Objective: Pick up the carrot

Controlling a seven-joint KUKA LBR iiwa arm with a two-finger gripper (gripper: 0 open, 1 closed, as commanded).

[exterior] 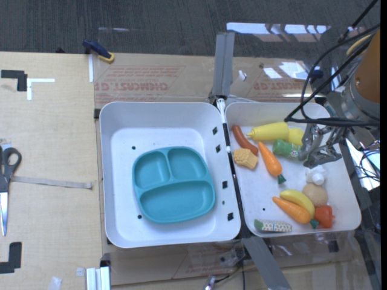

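orange carrot (270,157) lies ungrasped in right bin (351,186); gripper (317,147) is poised nearby, grip state cannot be told.

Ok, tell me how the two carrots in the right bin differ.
The upper carrot lies mid-bin, steeply slanted, its tip up near the sausage. The lower carrot lies flatter near the front, tucked against the banana. The upper one lies nearer the gripper. Both are orange with green ends.

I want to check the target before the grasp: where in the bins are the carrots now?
Both lie in the right bin: one carrot near its middle, beside the waffle, the other carrot at the near edge, under the banana.
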